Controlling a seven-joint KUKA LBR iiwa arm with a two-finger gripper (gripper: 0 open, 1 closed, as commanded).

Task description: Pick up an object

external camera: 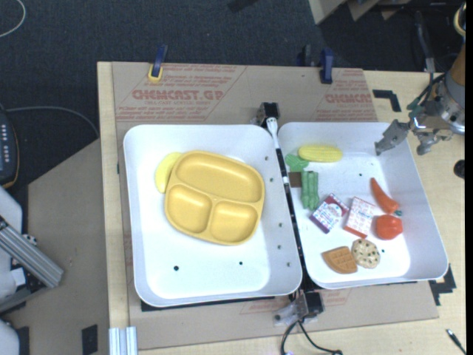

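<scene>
Object candidates crowd the right bin [414, 191]: carrot [382, 196] just beside tomato [389, 227], packets [344, 215] touching; the gripper [406, 135] hovers over the bin's far corner, fingers [386, 140] spread wide and empty; a descent could clip neighbours or close on nothing.

**Count of things in the two bins**

Two white bins [140, 198]. One yellow divided plate [214, 197]. One corn cob [320, 153]. One green vegetable [309, 189]. One carrot [383, 196]. One tomato [389, 227]. Two small packets [328, 214]. One cookie [366, 253]. One cracker [340, 260].
</scene>
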